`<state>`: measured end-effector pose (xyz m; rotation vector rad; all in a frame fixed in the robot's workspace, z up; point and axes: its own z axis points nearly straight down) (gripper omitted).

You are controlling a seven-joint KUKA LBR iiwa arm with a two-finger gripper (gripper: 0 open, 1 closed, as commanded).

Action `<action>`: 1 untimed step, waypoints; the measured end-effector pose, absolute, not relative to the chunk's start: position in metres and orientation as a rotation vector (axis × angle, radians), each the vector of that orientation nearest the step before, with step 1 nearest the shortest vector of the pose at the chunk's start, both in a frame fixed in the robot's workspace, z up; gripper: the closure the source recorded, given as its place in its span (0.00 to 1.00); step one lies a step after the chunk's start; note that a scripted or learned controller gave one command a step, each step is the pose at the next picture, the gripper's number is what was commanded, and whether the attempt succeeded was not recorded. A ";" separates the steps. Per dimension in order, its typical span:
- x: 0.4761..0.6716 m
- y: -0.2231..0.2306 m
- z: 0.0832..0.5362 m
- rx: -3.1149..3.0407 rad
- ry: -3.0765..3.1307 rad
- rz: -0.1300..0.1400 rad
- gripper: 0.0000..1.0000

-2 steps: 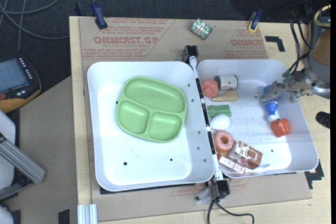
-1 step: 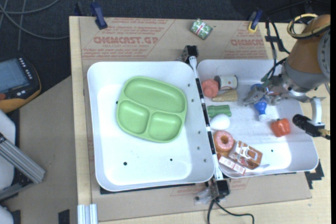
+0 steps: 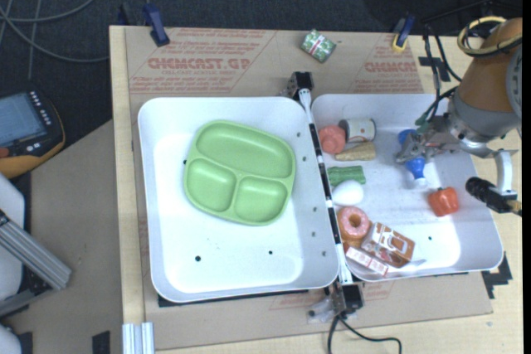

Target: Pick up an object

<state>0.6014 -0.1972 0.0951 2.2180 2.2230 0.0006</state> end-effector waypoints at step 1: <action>0.626 -0.149 0.085 2.219 2.221 0.001 1.00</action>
